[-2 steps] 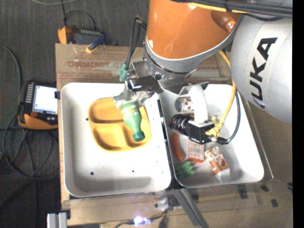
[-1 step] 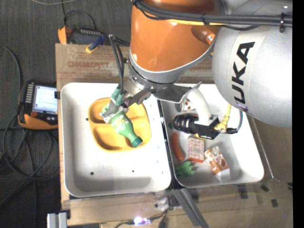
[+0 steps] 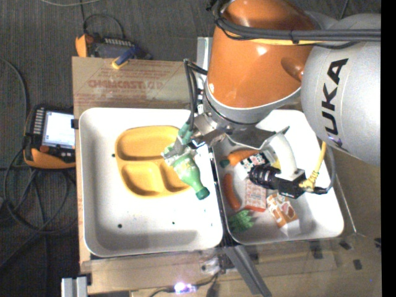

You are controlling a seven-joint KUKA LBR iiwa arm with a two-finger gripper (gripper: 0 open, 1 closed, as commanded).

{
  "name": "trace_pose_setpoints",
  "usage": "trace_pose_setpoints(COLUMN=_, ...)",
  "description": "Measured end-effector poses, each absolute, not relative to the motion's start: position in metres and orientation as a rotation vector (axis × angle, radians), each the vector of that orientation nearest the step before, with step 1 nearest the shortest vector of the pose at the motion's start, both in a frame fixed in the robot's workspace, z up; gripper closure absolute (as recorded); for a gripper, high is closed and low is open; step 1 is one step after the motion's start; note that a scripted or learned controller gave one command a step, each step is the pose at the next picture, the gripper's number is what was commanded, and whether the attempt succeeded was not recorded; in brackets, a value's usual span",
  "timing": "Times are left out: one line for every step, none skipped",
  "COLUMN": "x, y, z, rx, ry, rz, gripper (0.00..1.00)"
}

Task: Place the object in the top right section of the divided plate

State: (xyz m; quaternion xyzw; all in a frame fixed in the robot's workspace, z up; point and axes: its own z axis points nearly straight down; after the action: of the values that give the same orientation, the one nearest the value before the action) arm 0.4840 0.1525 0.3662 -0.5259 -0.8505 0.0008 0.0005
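A yellow divided plate lies in the left white bin. My gripper hangs over the plate's right edge, reaching in from under the large orange and grey wrist. A green bottle sits between its fingers, tilted with the cap pointing down and right, over the plate's right rim. The gripper is shut on the bottle.
The right bin holds several small items: an orange carrot, a reddish sausage-like piece, a green toy, and orange and white packets. The arm's bulk covers the top of both bins. A cardboard sheet lies behind the left bin.
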Motion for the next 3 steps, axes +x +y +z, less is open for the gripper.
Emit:
trace_pose_setpoints(x=0.482, y=0.13, z=0.162, rx=-1.653, ry=-2.665, rz=0.004, gripper=1.0)
trace_pose_setpoints(x=0.485, y=0.049, z=0.325, rx=-1.751, ry=-2.611, rz=0.003, gripper=1.0)
trace_pose_setpoints(x=0.528, y=0.104, z=0.281, rx=-1.578, ry=-2.715, rz=0.002, gripper=1.0)
